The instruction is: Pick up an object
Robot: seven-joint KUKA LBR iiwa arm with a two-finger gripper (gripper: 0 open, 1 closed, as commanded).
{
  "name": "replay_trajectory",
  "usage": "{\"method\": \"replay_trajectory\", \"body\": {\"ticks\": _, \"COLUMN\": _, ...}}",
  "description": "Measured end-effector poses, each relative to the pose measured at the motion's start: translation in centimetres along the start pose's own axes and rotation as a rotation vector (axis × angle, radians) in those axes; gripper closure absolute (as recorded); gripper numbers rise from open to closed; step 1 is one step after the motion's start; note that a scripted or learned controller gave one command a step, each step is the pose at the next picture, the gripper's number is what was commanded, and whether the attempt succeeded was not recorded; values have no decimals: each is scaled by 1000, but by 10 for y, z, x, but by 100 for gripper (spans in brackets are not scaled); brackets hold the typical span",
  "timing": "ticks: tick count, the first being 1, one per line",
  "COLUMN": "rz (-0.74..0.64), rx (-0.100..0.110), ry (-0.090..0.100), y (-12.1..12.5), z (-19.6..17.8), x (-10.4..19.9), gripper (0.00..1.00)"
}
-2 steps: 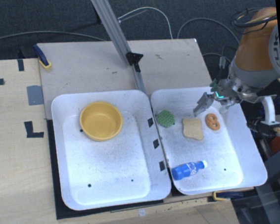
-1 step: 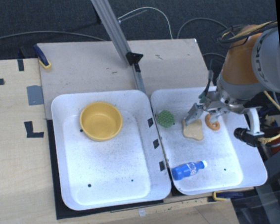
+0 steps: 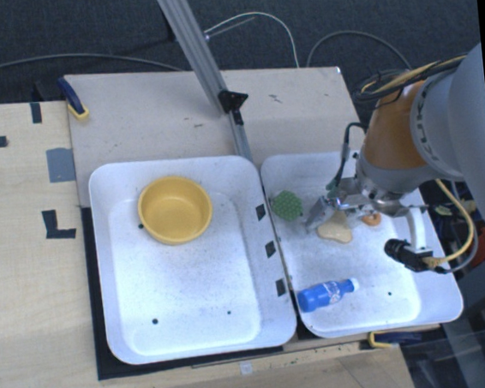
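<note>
The claw is low inside the right bin, just over a pale beige object that lies near the middle of this bin. I cannot tell if the claw is open or closed, because the wrist covers it from above. The beige object seems to touch the claw tip or to lie directly under it, but nothing proves that it is gripped. I judge that the step in hand is the descent for a grasp, and the next move calls for closing on the beige object and lifting straight up.

A small orange piece is just beside it on the right. A green round object lies to the left, near the bin wall. A blue bottle lies on its side nearer the front edge. The left bin holds a yellow bowl. Both bins stand on the counter.
</note>
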State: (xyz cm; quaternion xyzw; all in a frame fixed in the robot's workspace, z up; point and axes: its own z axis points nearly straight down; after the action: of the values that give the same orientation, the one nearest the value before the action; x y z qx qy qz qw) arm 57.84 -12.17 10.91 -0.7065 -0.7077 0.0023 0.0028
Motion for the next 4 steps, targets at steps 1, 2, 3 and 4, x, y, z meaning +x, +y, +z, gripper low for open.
{"method": "replay_trajectory", "body": {"ticks": 1, "rz": 1, "rx": -15, "ry": -6, "y": 3, "z": 15, "x": -2, "gripper": 0}}
{"method": "replay_trajectory", "body": {"ticks": 2, "rz": -1, "rx": -18, "ry": -5, "y": 4, "z": 4, "x": -1, "gripper": 100}}
{"method": "replay_trajectory", "body": {"ticks": 3, "rz": 0, "rx": -11, "ry": -1, "y": -2, "z": -55, "x": 4, "gripper": 100}}
{"method": "replay_trajectory", "body": {"ticks": 4, "rz": 0, "rx": -11, "ry": -1, "y": 0, "z": -97, "x": 6, "gripper": 100}}
